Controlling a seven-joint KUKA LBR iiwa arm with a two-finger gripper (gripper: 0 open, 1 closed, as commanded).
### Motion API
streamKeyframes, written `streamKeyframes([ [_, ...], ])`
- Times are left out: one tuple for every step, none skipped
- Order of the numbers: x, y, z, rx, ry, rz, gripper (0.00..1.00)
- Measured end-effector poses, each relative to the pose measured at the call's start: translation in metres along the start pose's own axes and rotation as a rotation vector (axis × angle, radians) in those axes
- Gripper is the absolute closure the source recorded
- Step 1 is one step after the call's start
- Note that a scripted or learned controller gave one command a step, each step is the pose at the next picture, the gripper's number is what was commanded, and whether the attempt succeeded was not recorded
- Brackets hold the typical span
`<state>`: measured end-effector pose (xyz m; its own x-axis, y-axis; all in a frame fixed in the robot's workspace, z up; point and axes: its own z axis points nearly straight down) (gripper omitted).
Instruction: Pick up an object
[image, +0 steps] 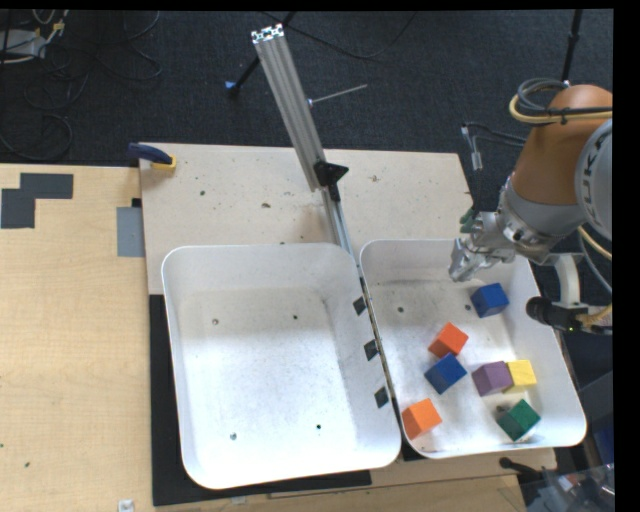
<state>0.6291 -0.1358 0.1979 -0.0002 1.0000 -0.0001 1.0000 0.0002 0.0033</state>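
The right bin (400, 262) holds several small blocks: a blue one (489, 299) near the back, an orange one (449, 340), a darker blue one (446, 373), a purple one (491, 378), a yellow one (521, 374), a green one (518, 419) and another orange one (422, 416) at the front left. My gripper (466, 262) hangs over the back of this bin, just up and left of the blue block. Nothing shows between its fingertips.
The left bin (190, 262) stands beside the right one, split from it by a divider with black clips (370, 348). A slanted aluminium bar (300, 120) rises behind the bins. A blue and yellow clamp (152, 155) sits at the bench's back left.
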Motion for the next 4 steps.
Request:
streamKeyframes([
  [-0.007, 0.003, -0.062, -0.001, -0.001, 0.0, 1.0],
  [0.05, 0.016, -0.054, 0.004, 0.002, -0.004, 1.0],
  [0.091, 0.019, -0.049, 0.006, 0.002, -0.003, 1.0],
  [0.15, 0.021, -0.051, 0.005, 0.002, -0.005, 1.0],
])
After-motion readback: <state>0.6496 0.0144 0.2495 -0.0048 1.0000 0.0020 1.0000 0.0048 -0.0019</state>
